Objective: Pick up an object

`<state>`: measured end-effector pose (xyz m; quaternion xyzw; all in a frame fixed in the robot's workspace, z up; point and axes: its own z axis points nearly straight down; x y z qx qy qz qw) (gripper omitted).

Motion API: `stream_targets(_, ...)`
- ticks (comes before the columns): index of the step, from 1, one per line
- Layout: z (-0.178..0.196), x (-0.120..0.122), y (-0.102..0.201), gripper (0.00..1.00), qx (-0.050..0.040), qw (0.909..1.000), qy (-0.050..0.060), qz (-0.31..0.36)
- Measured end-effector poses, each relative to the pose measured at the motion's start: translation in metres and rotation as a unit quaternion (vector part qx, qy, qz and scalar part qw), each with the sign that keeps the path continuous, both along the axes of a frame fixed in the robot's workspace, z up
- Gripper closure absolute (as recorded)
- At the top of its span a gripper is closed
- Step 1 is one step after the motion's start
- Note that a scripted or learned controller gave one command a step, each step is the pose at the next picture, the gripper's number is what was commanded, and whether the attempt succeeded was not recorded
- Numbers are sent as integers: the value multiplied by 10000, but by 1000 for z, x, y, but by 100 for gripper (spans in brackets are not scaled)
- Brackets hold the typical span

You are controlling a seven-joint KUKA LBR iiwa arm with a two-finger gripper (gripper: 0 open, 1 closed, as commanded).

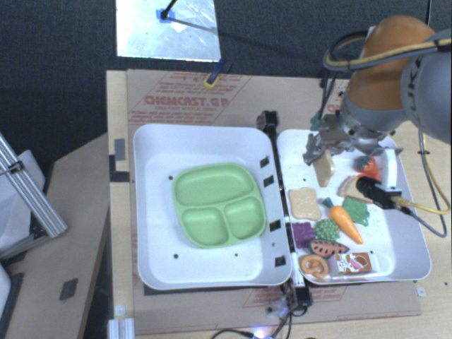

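Fingers of the gripper (323,162) pinch a pale wedge-shaped piece (324,171) above the right bin (413,242), over the bread slice (304,203). You seem mid-lift; next, raise it straight and check it holds.

At the frame's centre a green divided tray (216,205) lies in the left white bin (152,189). The right bin (413,249) holds toy foods: a bread slice (305,203), carrot (346,221), purple grapes (304,232), pretzel (314,265). The claw (321,162) hangs at upper right over a pale wedge (325,169). Both bins sit on the desk (85,189).
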<state>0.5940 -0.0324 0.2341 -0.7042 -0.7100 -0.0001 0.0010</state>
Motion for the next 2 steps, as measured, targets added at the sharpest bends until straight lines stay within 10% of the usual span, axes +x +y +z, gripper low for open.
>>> stream_targets(2, -2, -67, 78, 100, 6, 10000, 1, 6)
